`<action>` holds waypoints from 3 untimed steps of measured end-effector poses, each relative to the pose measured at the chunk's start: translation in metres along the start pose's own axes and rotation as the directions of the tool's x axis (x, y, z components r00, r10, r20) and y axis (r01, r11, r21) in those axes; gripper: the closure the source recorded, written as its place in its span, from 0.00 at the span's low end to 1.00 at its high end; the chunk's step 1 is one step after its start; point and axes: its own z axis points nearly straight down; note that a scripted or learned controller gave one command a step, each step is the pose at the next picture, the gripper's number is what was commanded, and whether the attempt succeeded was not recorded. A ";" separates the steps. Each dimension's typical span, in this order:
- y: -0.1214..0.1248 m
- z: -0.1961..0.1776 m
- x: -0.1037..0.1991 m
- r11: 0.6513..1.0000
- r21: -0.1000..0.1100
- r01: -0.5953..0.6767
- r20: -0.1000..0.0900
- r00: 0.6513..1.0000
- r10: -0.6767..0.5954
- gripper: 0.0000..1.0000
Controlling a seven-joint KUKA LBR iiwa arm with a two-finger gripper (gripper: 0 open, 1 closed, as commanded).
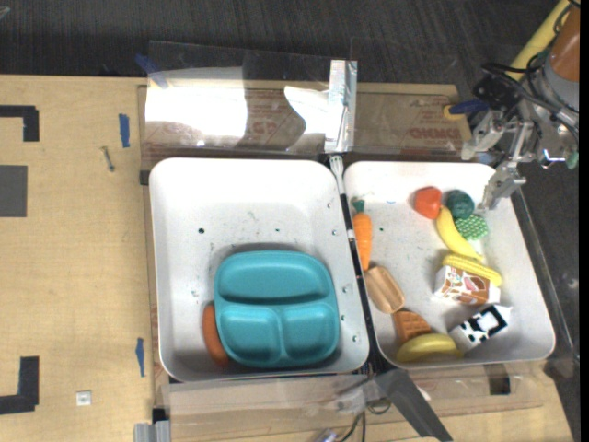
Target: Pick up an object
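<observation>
While the gripper (502, 190) hangs at the right bin's (405, 178) far-right edge, grip state unclear | tomato (426, 201), broccoli (459, 203), banana (453, 232) close left | tray (274, 308) fills left bin (184, 191).

Materials and finish, bins and contents.
Both bins (175, 201) look like smooth white plastic, faintly scuffed; teal divided tray (276, 307) matt plastic; toy bananas (456, 233) and tomato (426, 201) glossy plastic; surface (64, 274) matt wood-like board; clear shiny film sheet (239, 109) behind the bins.
</observation>
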 end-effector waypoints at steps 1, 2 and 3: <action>0.040 0.181 0.034 0.994 -0.006 0.108 -0.011 0.994 -0.108 0.00; -0.030 0.189 0.066 0.968 -0.002 0.250 -0.003 0.968 -0.250 0.00; -0.016 0.188 0.104 0.995 0.000 0.099 0.001 0.995 -0.099 0.00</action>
